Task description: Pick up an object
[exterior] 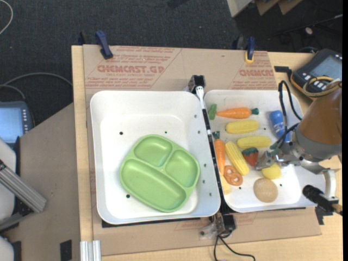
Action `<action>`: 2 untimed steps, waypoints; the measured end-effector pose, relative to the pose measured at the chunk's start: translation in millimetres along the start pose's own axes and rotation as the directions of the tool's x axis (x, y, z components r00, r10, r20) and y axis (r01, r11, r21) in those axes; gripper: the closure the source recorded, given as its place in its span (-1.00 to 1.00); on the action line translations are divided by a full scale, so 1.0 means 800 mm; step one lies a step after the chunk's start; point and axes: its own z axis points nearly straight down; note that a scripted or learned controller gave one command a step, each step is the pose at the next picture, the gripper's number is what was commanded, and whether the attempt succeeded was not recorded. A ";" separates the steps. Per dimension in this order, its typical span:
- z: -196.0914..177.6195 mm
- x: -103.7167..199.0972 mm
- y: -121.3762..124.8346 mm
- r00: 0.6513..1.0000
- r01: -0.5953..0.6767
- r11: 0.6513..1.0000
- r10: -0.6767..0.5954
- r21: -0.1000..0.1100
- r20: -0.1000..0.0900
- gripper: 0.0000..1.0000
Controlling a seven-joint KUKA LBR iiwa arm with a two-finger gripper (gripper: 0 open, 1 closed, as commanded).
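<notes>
Where the arm (321,129) reaches in over the right edge of the table (157,64), you find its claw (270,159) low inside the right bin (288,197), down among the toy food. You cannot tell from this view whether the claw is apart or together: it is dark, small and partly covered by the wrist.

Just beside the claw, toward the near edge of the bin, sits a yellow lemon (272,172), and on the claw's left is a small red piece (251,156) that may be a pepper or strawberry. You cannot see either one between the claw's tips. Nearer the front edge of the bin lies a round tan potato (266,190).

Along the bin's left wall you have an orange carrot (219,152) lying lengthwise, with an ear of corn (237,157) beside it and an orange slice with a hole (233,175) at their near ends. Two yellow pieces (242,126) lie across the middle of the bin, one behind the other. At the far edge lies a second carrot with a green top (235,112), and a blue bottle-like object (276,121) stands near the far right corner.

In the left bin (103,145) you see a green divided plate (159,172) with three compartments, resting toward the near right corner.
</notes>
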 end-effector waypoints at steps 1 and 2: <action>-0.001 0.072 -0.031 1.000 0.002 1.000 -0.002 -0.004 0.002 1.00; -0.133 0.166 0.046 1.000 0.010 1.000 -0.010 -0.019 0.003 1.00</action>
